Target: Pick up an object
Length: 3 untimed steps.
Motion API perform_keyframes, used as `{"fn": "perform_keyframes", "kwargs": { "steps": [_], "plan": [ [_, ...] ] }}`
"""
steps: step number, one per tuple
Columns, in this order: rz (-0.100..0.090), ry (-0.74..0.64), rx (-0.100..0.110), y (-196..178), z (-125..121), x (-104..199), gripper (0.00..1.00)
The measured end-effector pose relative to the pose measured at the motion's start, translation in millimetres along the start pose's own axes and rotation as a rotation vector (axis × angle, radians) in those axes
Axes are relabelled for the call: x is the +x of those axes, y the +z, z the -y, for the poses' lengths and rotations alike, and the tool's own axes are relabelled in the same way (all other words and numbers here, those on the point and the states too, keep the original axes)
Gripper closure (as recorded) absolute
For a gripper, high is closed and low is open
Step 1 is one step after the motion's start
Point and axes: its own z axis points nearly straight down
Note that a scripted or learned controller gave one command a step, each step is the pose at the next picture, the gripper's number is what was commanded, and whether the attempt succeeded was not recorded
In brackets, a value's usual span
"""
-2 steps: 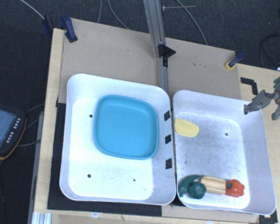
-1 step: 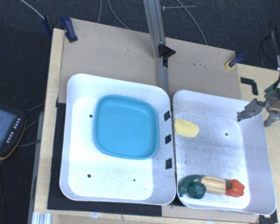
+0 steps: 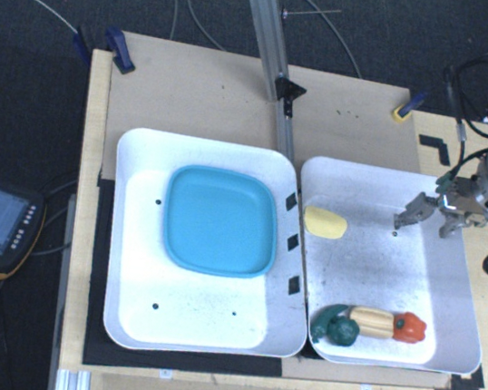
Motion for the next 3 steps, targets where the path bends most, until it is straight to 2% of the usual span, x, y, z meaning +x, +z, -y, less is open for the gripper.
{"fn": "perform_keyframes", "kwargs": {
  "steps": [1,2,3],
  "plan": [
    [0.0,0.0,-0.001,42.3,-0.1,-1.8,0.0],
    [0.001,0.0,-0.007,29.2,-1.4,-2.0,1.0],
    [0.003,0.0,-0.01,-17.3,-0.3,-9.9,1.0]
  ]
}}
